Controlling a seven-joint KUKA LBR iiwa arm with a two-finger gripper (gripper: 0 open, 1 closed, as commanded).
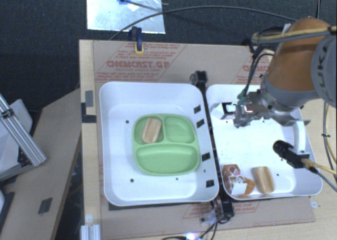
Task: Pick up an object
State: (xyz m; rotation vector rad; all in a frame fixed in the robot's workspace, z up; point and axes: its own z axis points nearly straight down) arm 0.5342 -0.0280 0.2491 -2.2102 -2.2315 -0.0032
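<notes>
Nearest me, at the right bin's point(295, 187) near edge, lie a wrapped snack point(237, 178) and a bun point(263, 179), side by side. I read the bun as the easier target. From the jaws point(243, 119), which hang over the bin's far half, it sits toward 5 o'clock, well apart, its long axis running roughly 11 to 5. Whether the jaws are apart I cannot tell. Another bun point(151, 129) rests on the green plate point(167, 160) in the left bin point(118, 144).
</notes>
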